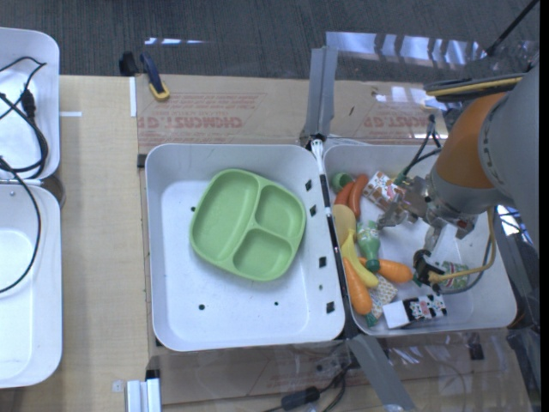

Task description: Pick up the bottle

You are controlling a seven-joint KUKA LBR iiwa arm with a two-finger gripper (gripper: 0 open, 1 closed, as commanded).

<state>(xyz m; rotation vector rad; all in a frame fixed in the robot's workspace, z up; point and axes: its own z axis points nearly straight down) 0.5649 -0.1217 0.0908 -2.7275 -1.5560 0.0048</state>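
The bottle (pixel 369 244) is small and green and lies in the right bin (pixel 480 316), between a yellow banana (pixel 346 233) and an orange carrot (pixel 395 270). My gripper (pixel 394 216) hangs low in that bin, just above and to the right of the bottle, beside a printed snack packet (pixel 383 189). I see nothing held in it. The grey wrist with the orange band (pixel 467 144) reaches in from the right and hides part of the bin floor.
More toy food crowds the right bin's left side: a reddish carrot (pixel 352 194), another carrot (pixel 359 297) and a black-and-white box (pixel 415 310). The left bin (pixel 171 299) holds a green divided plate (pixel 249 224). A cable (pixel 459 273) loops near the wrist.
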